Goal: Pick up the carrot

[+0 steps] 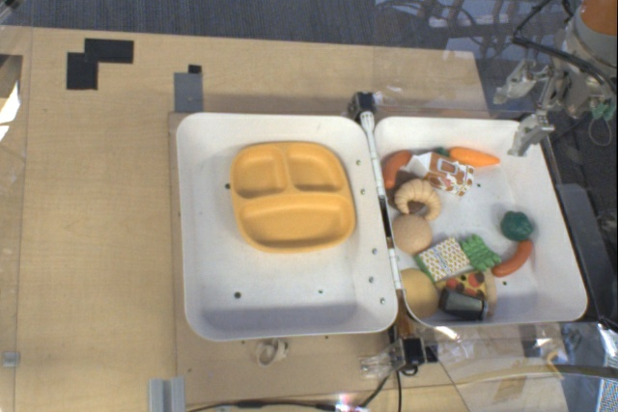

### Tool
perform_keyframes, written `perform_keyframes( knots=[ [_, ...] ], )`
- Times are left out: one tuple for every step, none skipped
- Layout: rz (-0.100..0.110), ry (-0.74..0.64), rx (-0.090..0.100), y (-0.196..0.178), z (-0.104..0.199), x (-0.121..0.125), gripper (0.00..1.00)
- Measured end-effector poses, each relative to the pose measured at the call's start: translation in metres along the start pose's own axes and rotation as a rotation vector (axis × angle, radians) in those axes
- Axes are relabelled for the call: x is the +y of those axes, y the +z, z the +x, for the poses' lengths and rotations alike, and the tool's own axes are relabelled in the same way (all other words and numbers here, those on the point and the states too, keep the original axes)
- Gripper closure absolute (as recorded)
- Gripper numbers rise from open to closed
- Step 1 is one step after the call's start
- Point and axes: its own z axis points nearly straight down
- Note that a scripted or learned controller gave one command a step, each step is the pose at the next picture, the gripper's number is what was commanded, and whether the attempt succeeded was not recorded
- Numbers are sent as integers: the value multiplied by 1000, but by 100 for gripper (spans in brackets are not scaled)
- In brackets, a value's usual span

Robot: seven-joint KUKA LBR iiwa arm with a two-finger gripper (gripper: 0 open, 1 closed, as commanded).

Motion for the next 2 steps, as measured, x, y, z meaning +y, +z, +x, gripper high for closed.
perform_keyframes(
  knots=[
    [-6,82,17,143,9,-18,0],
    [-1,133,20,169,0,-21,0]
  ],
)
